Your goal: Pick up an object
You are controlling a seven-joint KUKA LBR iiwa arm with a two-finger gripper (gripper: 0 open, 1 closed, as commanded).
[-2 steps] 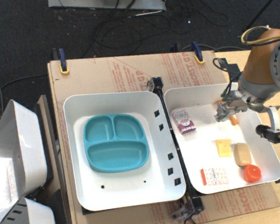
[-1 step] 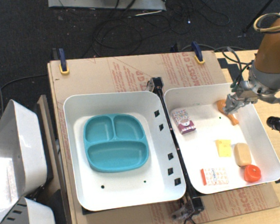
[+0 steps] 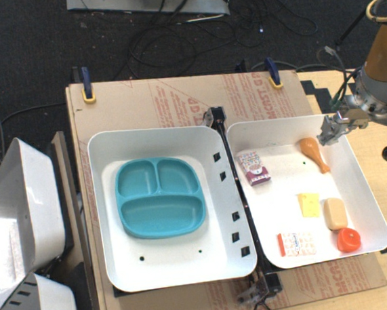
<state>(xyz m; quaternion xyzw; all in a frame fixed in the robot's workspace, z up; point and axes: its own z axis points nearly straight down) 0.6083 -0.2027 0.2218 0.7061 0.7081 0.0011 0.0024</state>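
The arm (image 3: 379, 65) reaches in from the right, hand (image 3: 332, 131) lowered.

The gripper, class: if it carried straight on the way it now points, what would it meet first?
The gripper points down and left into the right bin. Probably first the orange drumstick-shaped toy, which lies just past its tip, though one view leaves height unclear.

The white right bin (image 3: 360, 189) is open floor left of the yellow square sponge (image 3: 309, 204). Items crowd its right side.
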